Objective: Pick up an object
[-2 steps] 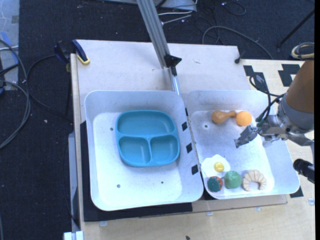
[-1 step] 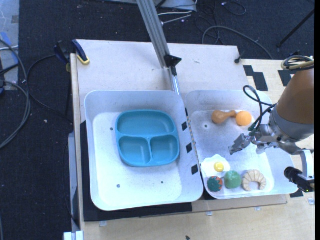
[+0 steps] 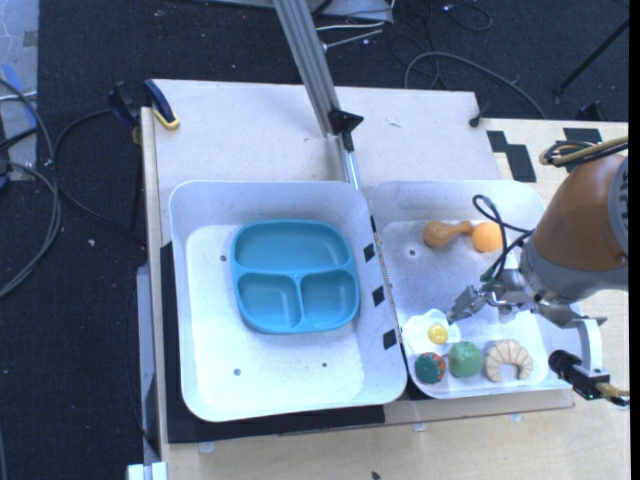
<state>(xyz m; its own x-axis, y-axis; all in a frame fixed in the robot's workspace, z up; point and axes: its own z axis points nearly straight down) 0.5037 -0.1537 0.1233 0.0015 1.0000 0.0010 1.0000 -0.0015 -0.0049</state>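
In the right bin (image 3: 400,208) lie several small toy foods. An orange gourd (image 3: 445,233) and an orange ball (image 3: 487,237) rest near its back. A fried egg (image 3: 433,330), a green and red ball (image 3: 430,367), a green lump (image 3: 465,359) and a tan croissant (image 3: 508,360) line its front edge. My gripper (image 3: 468,304) hangs over the middle of this bin, just behind and right of the fried egg, pointing left. Nothing is seen held in it. The arm's orange band (image 3: 590,218) covers the bin's right side.
The left bin (image 3: 200,368) holds a blue three-compartment tray (image 3: 295,273). A slanted metal pole (image 3: 310,53) comes down to the bins' back edge between them. A black cable (image 3: 490,213) loops over the right bin near the orange ball.
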